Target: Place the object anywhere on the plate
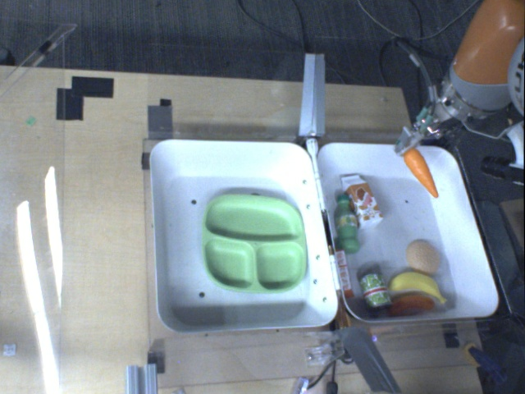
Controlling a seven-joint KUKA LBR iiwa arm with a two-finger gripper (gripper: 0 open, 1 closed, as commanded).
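Observation:
A green plate (254,240) with three compartments lies in the middle of the left bin (172,220). An orange carrot (422,173) hangs slanted over the far right part of the right bin (467,220), its thick end up. My gripper (411,143) comes down from the upper right and is shut on that thick end. The carrot is well to the right of the plate, across the divider between the bins.
The right bin also holds a small juice carton (362,201), a green bottle (347,225), a tan round item (423,255), a banana (419,284), a small can (374,289) and a red item (408,305). Cables run behind the bench.

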